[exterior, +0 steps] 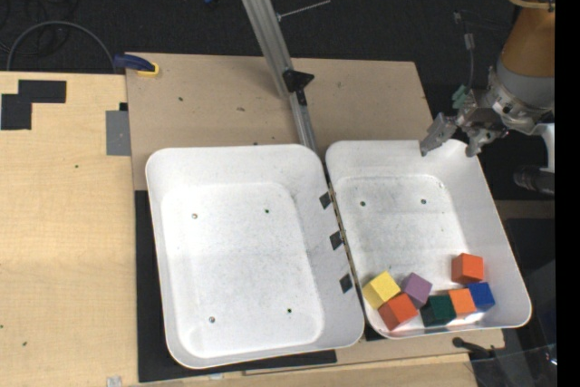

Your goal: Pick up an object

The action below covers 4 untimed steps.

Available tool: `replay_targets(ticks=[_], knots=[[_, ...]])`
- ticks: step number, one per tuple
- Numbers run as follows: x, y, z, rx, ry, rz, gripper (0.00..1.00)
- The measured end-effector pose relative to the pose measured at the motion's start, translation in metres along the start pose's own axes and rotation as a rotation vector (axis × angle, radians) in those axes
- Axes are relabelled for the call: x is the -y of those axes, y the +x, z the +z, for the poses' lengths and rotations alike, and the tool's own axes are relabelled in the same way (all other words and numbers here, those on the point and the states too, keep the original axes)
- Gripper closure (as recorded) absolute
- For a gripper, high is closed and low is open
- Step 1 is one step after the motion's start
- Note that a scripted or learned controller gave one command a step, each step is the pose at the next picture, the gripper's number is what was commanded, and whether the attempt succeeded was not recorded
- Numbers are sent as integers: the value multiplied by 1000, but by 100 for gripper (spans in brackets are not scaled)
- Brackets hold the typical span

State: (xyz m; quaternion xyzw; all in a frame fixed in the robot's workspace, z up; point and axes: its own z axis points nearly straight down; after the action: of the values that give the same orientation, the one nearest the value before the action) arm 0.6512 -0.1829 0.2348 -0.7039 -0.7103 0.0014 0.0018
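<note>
While blocks (426, 295) cluster, gripper (450, 137) hovers — seemingly open.

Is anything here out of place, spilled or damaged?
Nothing looks spilled or damaged. All the blocks sit huddled in the near corner of the right bin, some touching, none outside it. The gripper hangs over that bin's far right rim, away from them.
</note>
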Motion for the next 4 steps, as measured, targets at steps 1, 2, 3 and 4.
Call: replay_targets(ticks=[1, 2, 3, 4], knots=[[0, 0, -10, 1, 0, -6, 100], [2, 53, -100, 0, -13, 3, 100], [3, 52, -94, 1, -3, 5, 0], [17, 165, -55, -3, 2, 3, 0]])
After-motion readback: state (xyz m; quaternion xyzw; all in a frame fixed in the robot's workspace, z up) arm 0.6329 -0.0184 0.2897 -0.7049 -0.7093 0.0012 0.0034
